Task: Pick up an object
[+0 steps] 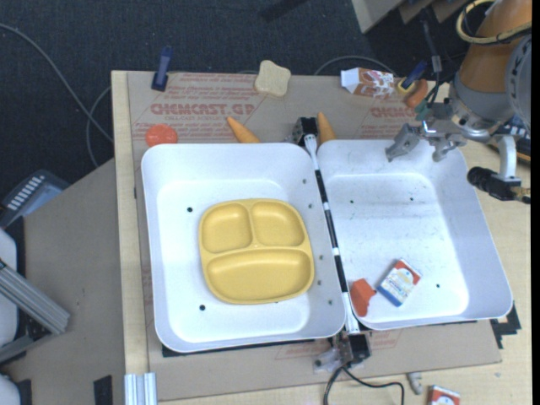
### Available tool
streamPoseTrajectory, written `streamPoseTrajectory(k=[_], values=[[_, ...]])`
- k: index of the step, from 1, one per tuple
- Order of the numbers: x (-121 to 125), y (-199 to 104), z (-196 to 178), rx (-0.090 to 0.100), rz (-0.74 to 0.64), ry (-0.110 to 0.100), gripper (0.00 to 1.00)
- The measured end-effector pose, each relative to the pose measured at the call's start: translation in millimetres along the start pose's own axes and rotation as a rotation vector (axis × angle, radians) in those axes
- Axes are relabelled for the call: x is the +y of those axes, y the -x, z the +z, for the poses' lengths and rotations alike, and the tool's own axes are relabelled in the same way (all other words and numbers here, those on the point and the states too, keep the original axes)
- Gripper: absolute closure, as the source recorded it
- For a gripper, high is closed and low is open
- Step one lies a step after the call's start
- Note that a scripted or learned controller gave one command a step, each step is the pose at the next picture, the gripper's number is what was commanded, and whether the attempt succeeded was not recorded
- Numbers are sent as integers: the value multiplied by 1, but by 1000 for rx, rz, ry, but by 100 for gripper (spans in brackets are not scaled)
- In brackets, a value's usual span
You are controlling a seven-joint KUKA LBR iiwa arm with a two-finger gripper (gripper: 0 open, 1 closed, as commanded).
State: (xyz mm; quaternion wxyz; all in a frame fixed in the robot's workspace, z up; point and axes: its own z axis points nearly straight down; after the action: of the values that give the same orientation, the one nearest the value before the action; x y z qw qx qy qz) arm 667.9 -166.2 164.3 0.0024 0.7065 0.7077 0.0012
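My gripper (422,146) hangs over the far edge of the right bin (472,226), fingers spread open with nothing between them. A small white, blue and orange carton (398,282) lies at that bin's near side, with an orange-red piece (361,296) just left of it against the bin wall. Both sit well toward the near edge from the gripper. In the left bin (169,226) rests a yellow divided plate (253,250).
Behind the bins on the board lie a bread slice (272,77), a carrot (242,130), an orange piece (325,127), a blue item (161,68), an orange disc (160,135) and a small wrapper (367,81). A black clip (305,130) sits at the bins' far junction.
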Motion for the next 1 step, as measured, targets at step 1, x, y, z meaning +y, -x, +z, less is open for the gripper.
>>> streamPoseTrajectory(k=[1], values=[[-62,29,81,2,3,-8,0]])
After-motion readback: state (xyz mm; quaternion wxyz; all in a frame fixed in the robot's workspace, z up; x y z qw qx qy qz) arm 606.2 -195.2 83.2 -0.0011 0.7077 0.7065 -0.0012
